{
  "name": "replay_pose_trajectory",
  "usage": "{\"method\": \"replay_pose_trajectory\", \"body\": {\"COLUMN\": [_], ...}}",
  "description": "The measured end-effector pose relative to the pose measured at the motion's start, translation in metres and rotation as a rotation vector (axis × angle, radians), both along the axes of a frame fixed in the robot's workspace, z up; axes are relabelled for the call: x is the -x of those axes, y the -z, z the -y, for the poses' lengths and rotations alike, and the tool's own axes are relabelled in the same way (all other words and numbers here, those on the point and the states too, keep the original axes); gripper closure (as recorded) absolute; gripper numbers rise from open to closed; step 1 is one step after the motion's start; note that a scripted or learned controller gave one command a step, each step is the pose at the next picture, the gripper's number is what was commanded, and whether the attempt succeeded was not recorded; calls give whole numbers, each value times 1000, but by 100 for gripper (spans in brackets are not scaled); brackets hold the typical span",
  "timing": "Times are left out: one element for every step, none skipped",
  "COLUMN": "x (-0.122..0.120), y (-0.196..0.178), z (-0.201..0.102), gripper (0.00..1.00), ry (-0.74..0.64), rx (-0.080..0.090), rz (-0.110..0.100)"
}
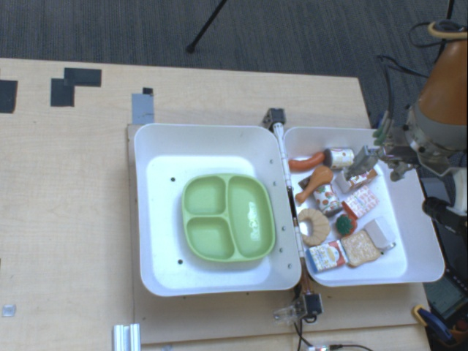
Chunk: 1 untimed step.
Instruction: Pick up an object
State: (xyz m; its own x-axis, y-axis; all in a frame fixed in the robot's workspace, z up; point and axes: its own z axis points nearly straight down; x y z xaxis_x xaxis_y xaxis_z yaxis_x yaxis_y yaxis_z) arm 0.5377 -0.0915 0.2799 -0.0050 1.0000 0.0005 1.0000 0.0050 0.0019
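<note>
In the camera view, a pale wooden tabletop (pixel 66 196) carries two shallow white bins side by side. The left bin (pixel 153 196) holds a light green divided plate (pixel 228 217) with three compartments; it lies flat near the middle of this bin.

The right bin (pixel 417 232) holds a crowd of small toy foods, mostly in its left half. An orange carrot-like piece (pixel 307 161) lies near the far left corner of this bin, and just beside it, toward the far edge, lies a small white can (pixel 341 156). Below the carrot is a brown drumstick (pixel 314 181). Near the wall that the bins share lies a pale ring like a doughnut (pixel 315 227). Close to the near edge are a small printed carton (pixel 325 256), a piece of toast (pixel 361 248) touching it, and a grey block (pixel 379 233) at the right of the toast. A green ball (pixel 344 225) and a red-and-white packet (pixel 361 203) are between these and the drumstick.

The arm enters from the right edge of the tabletop, with its orange band (pixel 446 86) above the far right corner of the right bin. The gripper (pixel 360 168) hangs over the far part of the right bin, close to the can and the packet. Whether the jaws are open or closed cannot be told from this view, and nothing is seen between them.
</note>
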Motion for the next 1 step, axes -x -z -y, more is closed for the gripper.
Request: {"method": "replay_pose_trajectory", "body": {"x": [41], "y": [183], "z": [11], "gripper": [0], "ry": [2], "rx": [2], "rz": [8]}}
